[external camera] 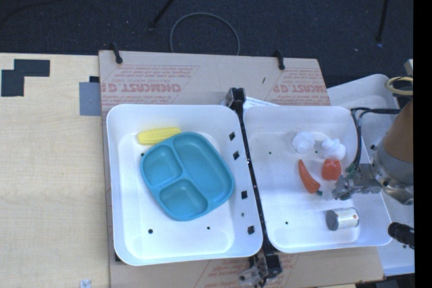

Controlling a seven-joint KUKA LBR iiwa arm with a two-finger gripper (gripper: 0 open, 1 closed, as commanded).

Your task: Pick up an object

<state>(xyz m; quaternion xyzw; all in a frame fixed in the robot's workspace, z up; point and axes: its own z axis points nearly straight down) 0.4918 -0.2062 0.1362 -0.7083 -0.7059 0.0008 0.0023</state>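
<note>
The right bin (290,239) holds a slim red pepper-shaped toy (308,177), a small orange-red block (331,168), a lumpy white object (317,144) and a short silver can (342,219) lying on its side. My gripper (341,190) reaches in over the right bin's right side. It sits low between the orange-red block and the silver can, just right of the red toy's lower end. Nothing can be seen held in it.
The left bin (128,233) holds a blue divided plate (185,175) and a yellow corn-like object (158,135) at its upper left. A black divider (246,179) runs between the bins. The arm's body (401,158) stands past the right bin's right rim.
</note>
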